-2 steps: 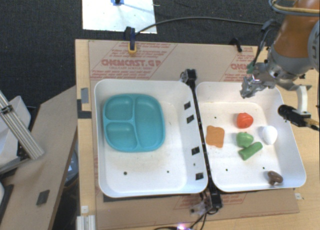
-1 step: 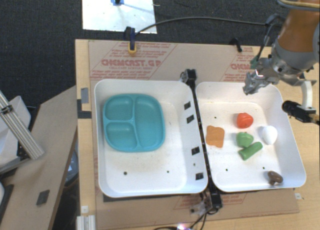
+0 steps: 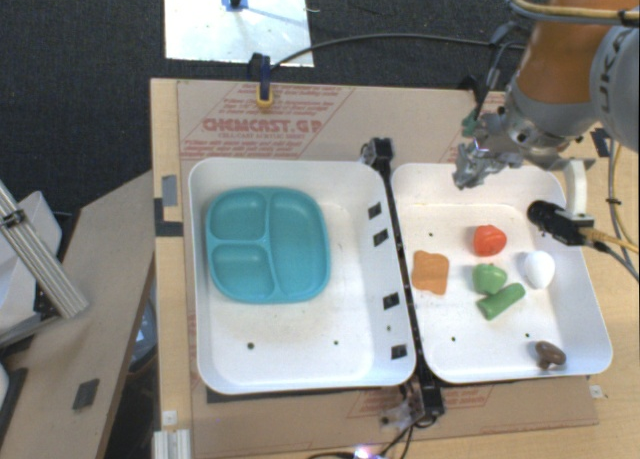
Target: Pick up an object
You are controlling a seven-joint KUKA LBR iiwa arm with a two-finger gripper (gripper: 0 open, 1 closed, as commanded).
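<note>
The gripper (image 3: 470, 175) hangs over the right bin's (image 3: 580, 342) far edge; how wide it stands, I cannot tell. It should descend straight above the red piece (image 3: 489, 240).

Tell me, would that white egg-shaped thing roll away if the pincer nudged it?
Probably. The white egg-shaped thing looks smooth and rounded, so a nudge would likely roll it. It lies near the right bin's wall, which might stop it. Its curved sides could slip from the pincer.
</note>
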